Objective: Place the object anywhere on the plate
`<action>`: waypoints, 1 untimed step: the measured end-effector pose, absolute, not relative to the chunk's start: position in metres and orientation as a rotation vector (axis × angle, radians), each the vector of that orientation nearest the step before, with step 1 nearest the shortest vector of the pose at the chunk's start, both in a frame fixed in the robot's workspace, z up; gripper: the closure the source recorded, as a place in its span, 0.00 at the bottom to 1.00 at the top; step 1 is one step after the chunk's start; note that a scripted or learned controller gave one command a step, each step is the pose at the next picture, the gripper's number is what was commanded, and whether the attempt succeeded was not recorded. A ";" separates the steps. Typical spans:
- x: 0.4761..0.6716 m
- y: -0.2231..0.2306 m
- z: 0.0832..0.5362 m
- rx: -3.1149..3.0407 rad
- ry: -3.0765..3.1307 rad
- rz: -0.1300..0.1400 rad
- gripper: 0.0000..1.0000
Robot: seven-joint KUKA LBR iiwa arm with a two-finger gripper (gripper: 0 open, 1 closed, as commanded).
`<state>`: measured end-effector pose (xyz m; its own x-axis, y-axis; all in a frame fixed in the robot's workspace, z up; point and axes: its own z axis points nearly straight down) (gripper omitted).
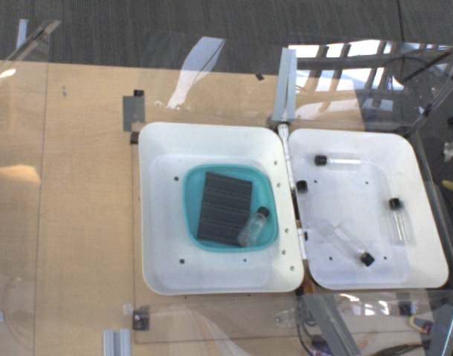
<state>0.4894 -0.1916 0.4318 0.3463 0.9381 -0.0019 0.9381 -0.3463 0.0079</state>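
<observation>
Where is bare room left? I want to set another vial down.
Left bin: white floor around the teal plate, which a dark pad and a vial crowd. Right bin: open middle between its three vials.

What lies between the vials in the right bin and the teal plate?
Only the rims where the two bins meet. On the plate, a dark pad and one vial already take much of the room.

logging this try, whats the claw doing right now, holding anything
Claw: cannot be told from this picture.
One vial already lies on the teal plate; three more vials lie in the right bin.
</observation>
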 end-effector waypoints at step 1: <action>0.489 -0.192 0.432 2.571 1.792 0.005 0.00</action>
<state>0.4894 -0.1916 0.4318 0.3463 0.9381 -0.0019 0.9381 -0.3463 0.0080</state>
